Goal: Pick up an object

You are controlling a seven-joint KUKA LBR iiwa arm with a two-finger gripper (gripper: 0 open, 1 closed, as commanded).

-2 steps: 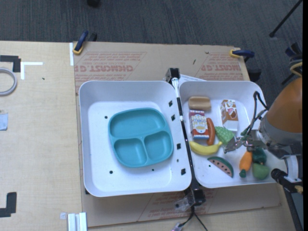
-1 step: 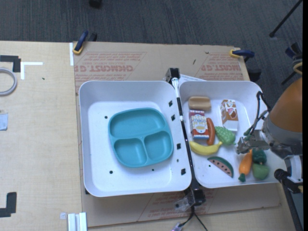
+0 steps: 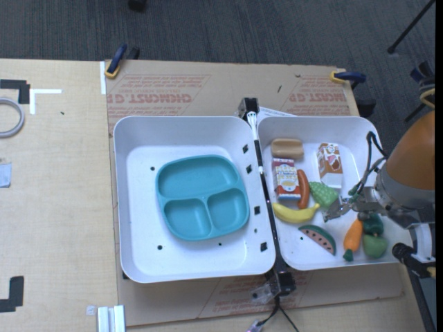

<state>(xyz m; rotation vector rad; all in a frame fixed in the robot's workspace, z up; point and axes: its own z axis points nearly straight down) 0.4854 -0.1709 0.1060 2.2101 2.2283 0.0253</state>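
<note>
The right bin (image 3: 360, 131) holds several toy foods. A tan bun (image 3: 287, 147) lies at the back, with a red packet (image 3: 284, 178) and a sausage (image 3: 304, 187) below it. A milk carton (image 3: 330, 164) stands to their right. A banana (image 3: 296, 213) and a watermelon slice (image 3: 318, 239) lie toward the front. My gripper (image 3: 340, 207) is low in this bin, just right of a green leafy piece (image 3: 322, 194) and above a carrot (image 3: 353, 236). A green pepper (image 3: 374, 245) sits by the carrot, partly under the wrist. Nothing shows between the gripper's tips.
The left bin (image 3: 131, 185) holds a teal divided plate (image 3: 202, 198). A black clip (image 3: 248, 106) sits on the divider where the two bins meet. The arm's orange band (image 3: 417, 159) overhangs the right bin's right wall. Cardboard (image 3: 180, 92) lies under both bins.
</note>
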